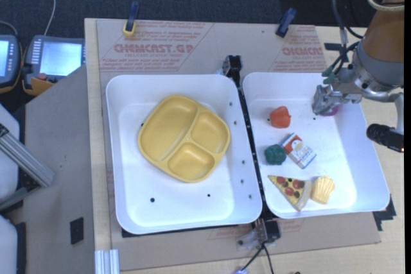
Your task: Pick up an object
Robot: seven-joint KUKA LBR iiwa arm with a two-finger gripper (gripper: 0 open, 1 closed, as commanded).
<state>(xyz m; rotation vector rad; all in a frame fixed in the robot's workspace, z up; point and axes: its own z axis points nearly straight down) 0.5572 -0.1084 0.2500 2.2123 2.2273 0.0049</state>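
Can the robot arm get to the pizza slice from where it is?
Probably yes. The pizza slice lies flat in the same bin as the gripper, with nothing on top of it. The yellow toy touching its side might crowd the grab.

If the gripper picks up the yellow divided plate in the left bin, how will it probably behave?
The yellow divided plate looks like rigid moulded plastic, so it should stay stiff. It is wide and shallow, probably light for its size. Gripped at one rim, it may tilt or slip, since the surface looks smooth. It lies flat in the left bin, so rolling seems unlikely.
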